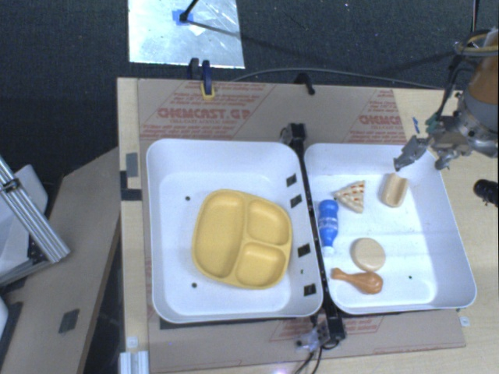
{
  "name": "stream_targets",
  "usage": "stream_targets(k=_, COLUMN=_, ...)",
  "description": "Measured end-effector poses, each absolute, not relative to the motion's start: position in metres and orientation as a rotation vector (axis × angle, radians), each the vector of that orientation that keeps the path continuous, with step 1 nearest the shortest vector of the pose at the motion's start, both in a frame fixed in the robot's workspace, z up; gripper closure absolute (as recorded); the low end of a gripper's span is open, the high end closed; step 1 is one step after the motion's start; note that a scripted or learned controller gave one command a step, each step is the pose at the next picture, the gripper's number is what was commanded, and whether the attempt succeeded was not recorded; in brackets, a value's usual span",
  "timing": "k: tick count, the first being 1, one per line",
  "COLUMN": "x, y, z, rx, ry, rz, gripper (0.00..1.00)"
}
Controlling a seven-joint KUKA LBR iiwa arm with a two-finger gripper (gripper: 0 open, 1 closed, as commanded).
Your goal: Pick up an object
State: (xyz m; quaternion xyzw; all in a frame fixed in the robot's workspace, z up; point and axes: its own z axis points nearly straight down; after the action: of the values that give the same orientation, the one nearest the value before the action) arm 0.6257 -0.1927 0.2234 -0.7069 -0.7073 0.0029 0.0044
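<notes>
The right bin (444,232) holds a tan bread roll (394,190), a pizza slice (352,196), a blue bottle (328,222), a round beige bun (367,253) and a brown chicken drumstick (359,280). My gripper (426,155) hangs above the bin's far right corner, just up and right of the bread roll, its two fingers spread apart with nothing between them. It touches none of the objects.
The left bin (168,209) holds a yellow compartment tray (242,238). Black clips run along the divider (306,216) between the bins. A cable crosses the cardboard behind the bins, and a metal bracket (31,216) stands at the far left.
</notes>
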Motion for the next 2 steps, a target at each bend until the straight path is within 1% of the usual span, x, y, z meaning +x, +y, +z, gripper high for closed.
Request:
stream_targets(k=1, x=0.628, y=-0.192, z=0.231, rx=-2.218, ry=-2.227, rz=-0.001, gripper=0.00)
stream_targets(k=2, x=0.629, y=-0.181, z=0.178, rx=-2.214, ry=-2.227, rz=0.001, gripper=0.00)
